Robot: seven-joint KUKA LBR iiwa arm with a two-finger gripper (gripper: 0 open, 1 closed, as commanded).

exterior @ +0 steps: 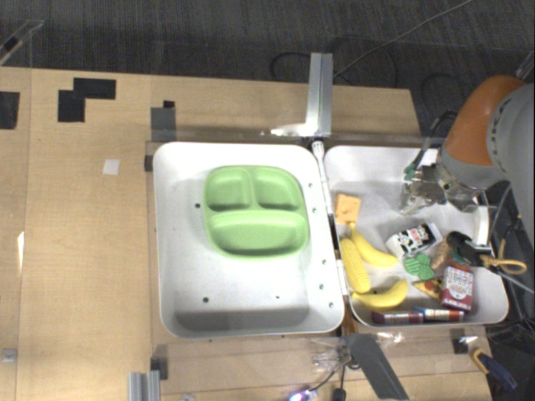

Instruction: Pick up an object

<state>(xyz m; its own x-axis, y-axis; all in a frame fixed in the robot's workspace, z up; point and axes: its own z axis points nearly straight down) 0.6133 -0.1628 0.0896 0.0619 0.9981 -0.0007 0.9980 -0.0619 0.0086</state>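
Green tray (254,210) sits in a white bin (175,249). Over in the other white bin (376,170): yellow bananas (372,254), an orange wedge (347,210), a black-and-white carton (414,239), a red packet (457,286). Tan desk (75,249) with black patches.

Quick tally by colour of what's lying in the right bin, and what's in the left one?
Right bin:
Yellow: 3 (two bananas, corn cob)
Orange: 1 (wedge)
Black-and-white: 1 (carton)
Green: 1 (small piece)
Red: 1 (packet)
Dark: 1 (marker)
Left bin:
Green: 1 (divided plate)
Total: 9, small clutter by the packet uncounted.
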